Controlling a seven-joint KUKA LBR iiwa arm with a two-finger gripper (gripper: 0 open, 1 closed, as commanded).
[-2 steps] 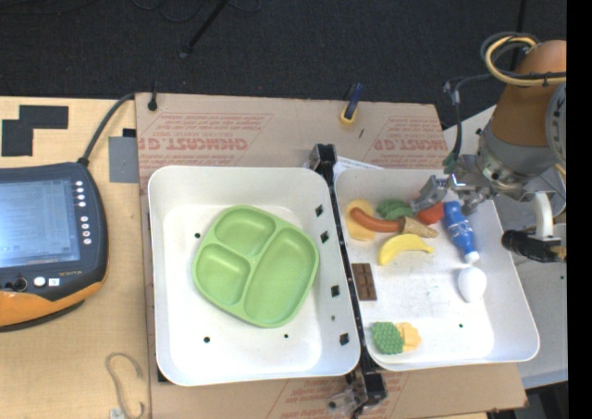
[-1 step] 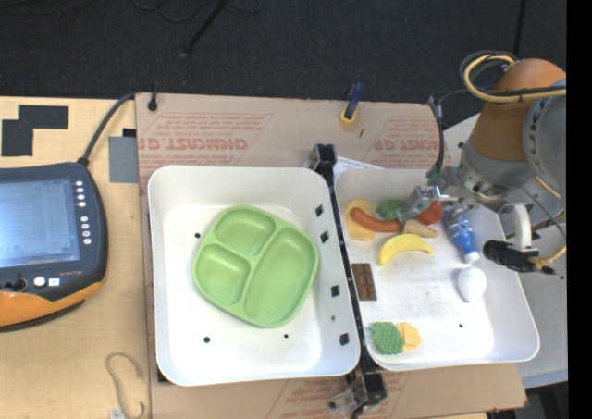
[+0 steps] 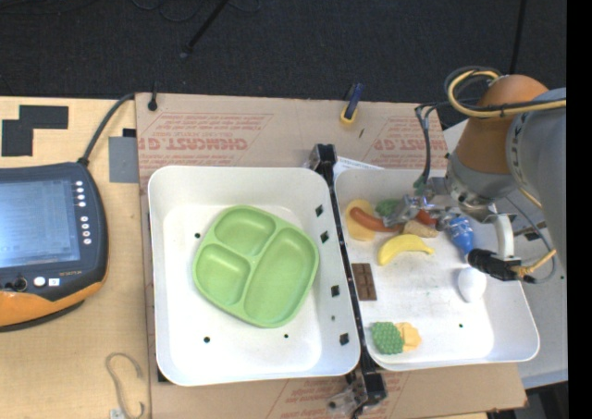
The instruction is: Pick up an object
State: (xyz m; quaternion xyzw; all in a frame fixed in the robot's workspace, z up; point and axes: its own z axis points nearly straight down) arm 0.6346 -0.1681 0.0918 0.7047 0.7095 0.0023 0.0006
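The right bin (image 3: 504,338) holds several small toys. A yellow banana (image 3: 404,248) lies near its middle, with a hot dog in a bun (image 3: 363,221) to its left. A blue piece (image 3: 460,235) and a white piece (image 3: 472,285) lie toward the right wall. A green and yellow toy (image 3: 395,338) sits at the front, and a brown block (image 3: 363,281) lies by the left wall. My gripper (image 3: 421,209) is low over a cluster of green and red toys (image 3: 407,212) at the back of this bin, and its tip merges with them.
The left bin (image 3: 171,315) holds a green divided plate (image 3: 256,264). A tablet-like pendant (image 3: 46,232) lies on the bench at far left. The arm's grey body and orange band (image 3: 490,130) overhang the right bin's back right corner, with cables trailing beside it.
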